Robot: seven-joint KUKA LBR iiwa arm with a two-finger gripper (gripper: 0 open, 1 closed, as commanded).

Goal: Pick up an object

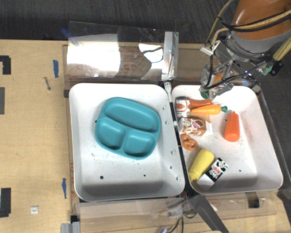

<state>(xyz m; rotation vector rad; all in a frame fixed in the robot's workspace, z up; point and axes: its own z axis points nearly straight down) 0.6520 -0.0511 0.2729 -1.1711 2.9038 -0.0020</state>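
A bare wooden bench (pixel 29 144) carries two shallow white bins side by side, with a sheet of clear plastic (pixel 119 57) lying behind them. The left bin (pixel 82 169) holds a teal divided tray (pixel 127 127) turned at a slant. The right bin (pixel 266 169) holds the loose things worth picking: a carrot (pixel 206 109) lying crosswise near the back, a second orange piece (pixel 201 102) just behind it, an orange cylinder (pixel 232 125) standing apart to the right, a small printed carton (pixel 193 125) against the dividing wall, a pretzel-like ring (pixel 188 141) just below it, a yellow bottle (pixel 201 163) lying tilted toward the front, and a small black-and-white box (pixel 216 169) touching the bottle's lower end.

The arm reaches in from the right, and the gripper (pixel 214 87) hangs over the back left part of the right bin, above the carrot and its neighbour. Whether it is spread or closed cannot be told from here, since cables and the wrist clutter the tip, and nothing is seen held by it.

The step in hand looks like the approach, before any grasp. The next move probably calls for a straight descent onto one piece, most likely the carrot, with the jaws set across its narrow width, not along it. The crowding there is a risk: the neighbouring orange piece and the carton lie close enough to be nudged or caught.
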